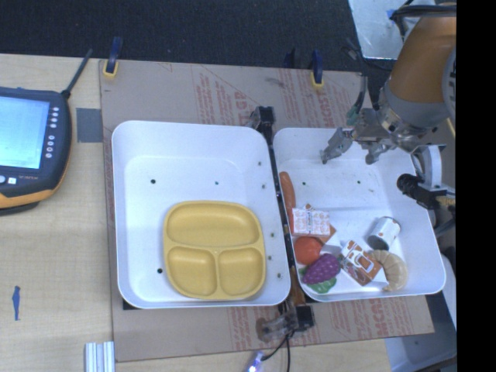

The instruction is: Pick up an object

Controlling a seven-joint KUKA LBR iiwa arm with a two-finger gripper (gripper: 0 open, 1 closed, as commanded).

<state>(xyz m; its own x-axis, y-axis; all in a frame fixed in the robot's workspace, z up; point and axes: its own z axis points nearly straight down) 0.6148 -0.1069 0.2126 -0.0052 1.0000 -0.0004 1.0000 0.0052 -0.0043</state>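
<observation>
Gripper [350, 147] is hovering over the far end of the right bin [350, 186], fingers spread apart and carrying nothing. All candidate objects are sitting at the opposite, near end of that bin, well apart from the gripper: a carrot [287, 194] lying along the left wall, a small printed packet [311, 222] just beside it, a tomato [308, 249] below that, a grape bunch [323, 268] on a green piece, a second snack packet [361, 263], a croissant [394, 270] and a small silver can [383, 232] on its side. Left bin [130, 208] is holding a yellow divided tray [215, 249]. My read: nothing is being approached yet. Risks I'm seeing: the pile is tightly packed, with packets, tomato and grapes touching, so a descending finger is likely landing on a neighbour or wedging two items. The can is probably rolling off if nudged. The carrot is hugging the wall, so one finger could be hitting the rim. Flat packets are offering little to pinch.
</observation>
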